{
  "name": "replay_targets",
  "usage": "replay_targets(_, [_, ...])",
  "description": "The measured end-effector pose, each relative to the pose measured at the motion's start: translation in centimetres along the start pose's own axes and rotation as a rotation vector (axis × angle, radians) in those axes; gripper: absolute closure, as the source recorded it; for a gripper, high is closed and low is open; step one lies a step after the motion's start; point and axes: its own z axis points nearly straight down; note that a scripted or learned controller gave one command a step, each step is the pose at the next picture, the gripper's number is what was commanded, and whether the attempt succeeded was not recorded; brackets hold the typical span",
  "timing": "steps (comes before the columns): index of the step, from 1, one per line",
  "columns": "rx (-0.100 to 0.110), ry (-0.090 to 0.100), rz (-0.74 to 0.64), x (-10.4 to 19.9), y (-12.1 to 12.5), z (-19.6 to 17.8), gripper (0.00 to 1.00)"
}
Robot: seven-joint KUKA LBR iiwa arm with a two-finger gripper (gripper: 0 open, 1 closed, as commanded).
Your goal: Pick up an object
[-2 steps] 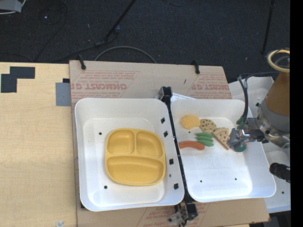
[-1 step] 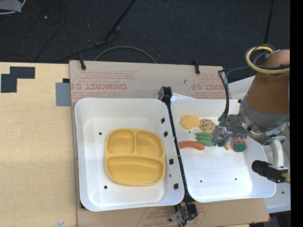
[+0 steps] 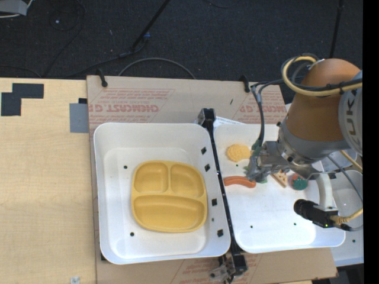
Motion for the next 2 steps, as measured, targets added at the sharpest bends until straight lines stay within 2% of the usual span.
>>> replay_targets(1, [0.001, -0.001, 0.001, 4.5, 0.5, 0.2, 1.00])
replay_targets(2, [0.005, -0.001, 0.001, 9.7, 0.1, 2.0, 1.00])
